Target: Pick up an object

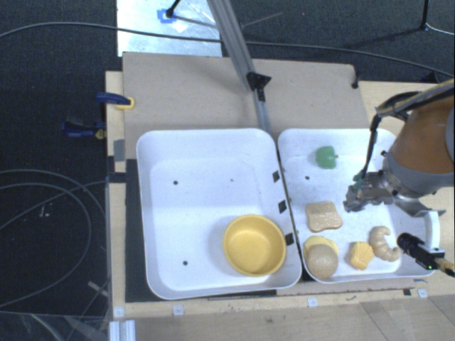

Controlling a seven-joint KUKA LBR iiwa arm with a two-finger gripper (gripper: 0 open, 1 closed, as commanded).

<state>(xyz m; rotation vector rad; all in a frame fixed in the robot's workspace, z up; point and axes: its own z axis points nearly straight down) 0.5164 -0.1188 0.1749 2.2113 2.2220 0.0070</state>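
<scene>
The right bin (298,148) holds a small green object (326,157) near its back, a slice of toast (323,217) in the middle, a round bun (321,257) at the front, a yellow chunk (360,255) and a pale croissant (384,242). My gripper (361,195) hangs over the right bin's right half, just right of the toast and behind the croissant. Nothing shows between its dark fingers.
A yellow bowl (254,244) sits at the front right of the left bin (178,183). A grey pole (234,41) slants down to the bins' shared back edge. Black clips line the divider (281,206). Cables cross the dark floor at left.
</scene>
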